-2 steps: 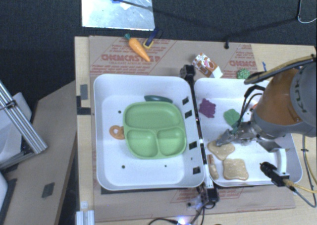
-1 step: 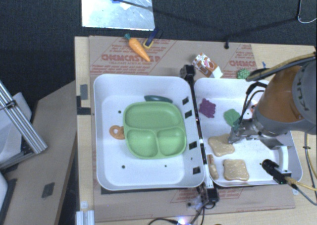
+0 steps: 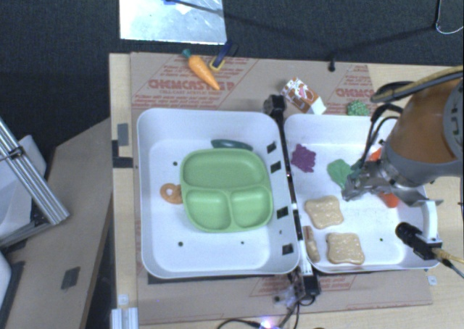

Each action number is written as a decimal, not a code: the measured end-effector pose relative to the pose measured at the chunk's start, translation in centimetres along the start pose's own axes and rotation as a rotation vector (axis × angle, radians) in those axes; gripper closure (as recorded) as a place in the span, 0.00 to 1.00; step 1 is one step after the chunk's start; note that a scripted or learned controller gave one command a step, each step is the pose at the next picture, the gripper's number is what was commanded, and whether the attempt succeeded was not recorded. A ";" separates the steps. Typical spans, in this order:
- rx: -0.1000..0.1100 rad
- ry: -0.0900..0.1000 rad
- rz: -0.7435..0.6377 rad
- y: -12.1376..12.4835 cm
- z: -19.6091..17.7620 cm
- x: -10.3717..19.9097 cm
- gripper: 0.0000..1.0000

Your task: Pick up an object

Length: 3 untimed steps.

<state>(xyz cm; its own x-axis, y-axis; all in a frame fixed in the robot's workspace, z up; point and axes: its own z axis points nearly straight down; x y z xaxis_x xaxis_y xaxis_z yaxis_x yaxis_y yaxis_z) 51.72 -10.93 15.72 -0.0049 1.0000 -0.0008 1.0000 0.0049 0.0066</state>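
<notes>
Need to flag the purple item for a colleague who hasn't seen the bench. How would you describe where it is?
Take the right bin; the purple item lies in its upper left corner, near the divider. It is the only purple piece, above two tan toast slices.

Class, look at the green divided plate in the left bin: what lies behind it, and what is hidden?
Behind the green plate, a dark green object pokes out at its far rim. The plate covers its lower part, so its shape cannot be told. An orange ring lies beside the plate, uncovered.
</notes>
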 end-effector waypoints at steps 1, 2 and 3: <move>-0.002 -0.001 0.000 1.0 -5.9 0.4 1.00; 0.003 0.000 0.000 1.1 -6.7 0.4 1.00; 0.007 0.003 -0.003 -0.4 -5.8 5.3 1.00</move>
<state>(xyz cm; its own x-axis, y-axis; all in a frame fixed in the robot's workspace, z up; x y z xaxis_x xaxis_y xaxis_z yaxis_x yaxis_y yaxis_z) 51.25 -5.67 21.51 -0.0081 1.0000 0.0022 1.0000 0.0081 -0.0002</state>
